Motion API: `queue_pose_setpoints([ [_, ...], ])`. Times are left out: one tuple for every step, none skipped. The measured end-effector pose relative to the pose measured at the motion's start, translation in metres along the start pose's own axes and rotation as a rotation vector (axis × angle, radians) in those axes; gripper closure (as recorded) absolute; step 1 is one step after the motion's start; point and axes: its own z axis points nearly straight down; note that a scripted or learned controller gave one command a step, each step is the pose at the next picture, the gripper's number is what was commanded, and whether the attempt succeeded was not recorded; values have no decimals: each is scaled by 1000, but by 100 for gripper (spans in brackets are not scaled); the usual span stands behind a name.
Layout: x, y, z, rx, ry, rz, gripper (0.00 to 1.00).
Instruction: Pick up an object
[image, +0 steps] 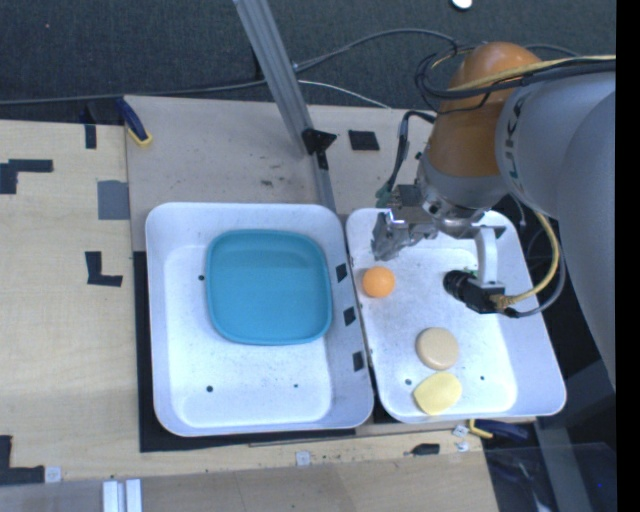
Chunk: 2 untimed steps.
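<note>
My gripper (385, 243) hangs over the right bin (520, 395), holding nothing; can't tell how wide it's open. The ball (378, 282), orange, smooth, round, sits just below it, toward the camera. Two pale flat discs (437, 348) lie farther off. Blue plate (268, 286) in left bin.

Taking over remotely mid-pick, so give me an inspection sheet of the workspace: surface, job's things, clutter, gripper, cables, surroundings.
Surface: wooden bench bearing the left bin and right bin, side by side.
Job's things: orange ball, tan disc and yellow piece in the right bin; blue plate in the left bin.
Clutter: black tape marks on the bench.
Gripper: gripper above the right bin's far left corner, just beyond the orange ball; nothing seen held.
Cables: black cables behind the bench; yellow cable by the wrist.
Surroundings: dark floor, slanted metal pole.
</note>
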Motion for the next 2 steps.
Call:
queue_pose_setpoints([
  [54, 0, 13, 1, -1, 1, 100],
  [112, 4, 2, 0, 0, 0, 100],
])
